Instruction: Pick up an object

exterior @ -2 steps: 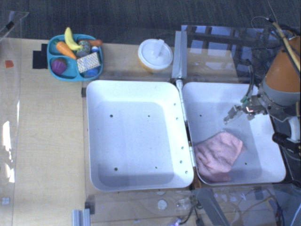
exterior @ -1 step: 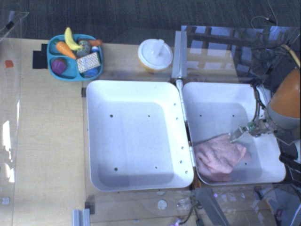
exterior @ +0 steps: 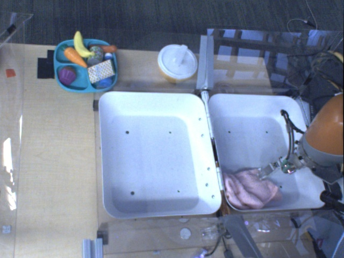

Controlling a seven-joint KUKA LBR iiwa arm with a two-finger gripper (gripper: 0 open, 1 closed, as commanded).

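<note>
A crumpled pink cloth (exterior: 248, 189) lies in the front left corner of the right bin (exterior: 252, 122). My gripper (exterior: 267, 172) reaches in from the right and sits low at the cloth's upper right edge, touching or just above it. The grey arm with its orange band (exterior: 325, 128) stands over the bin's right side. The left bin (exterior: 156, 152) sits beside it.
A blue divided tray (exterior: 85, 64) with toy food, among it a banana and a carrot, stands at the back left of the bench. A white lidded cup (exterior: 177, 62) stands behind the bins. Cables hang near the arm at the right bin's edge.
</note>
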